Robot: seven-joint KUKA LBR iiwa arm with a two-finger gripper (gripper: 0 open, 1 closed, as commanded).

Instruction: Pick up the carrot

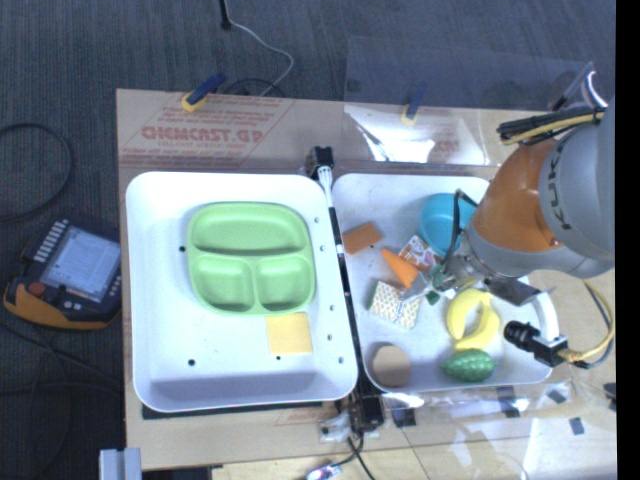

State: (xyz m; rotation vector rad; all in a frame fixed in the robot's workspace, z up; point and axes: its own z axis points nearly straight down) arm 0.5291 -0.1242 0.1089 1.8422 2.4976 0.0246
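Camera view: carrot (400, 267) mid-bin, crowded by neighbours, gripper (440, 286) beside it, finger state untellable.

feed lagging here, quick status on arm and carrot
Gripper low in right bin, grip hidden. Carrot lying just left of it. Patterned packet and banana crowd close.

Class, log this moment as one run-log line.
task: pick up carrot | small orange carrot: lying in right white bin, not held | gripper: just right of carrot | status: not yet picked

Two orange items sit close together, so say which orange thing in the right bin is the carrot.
The carrot is the tapered bright orange piece; the flat brownish-orange block lies up-left of it.
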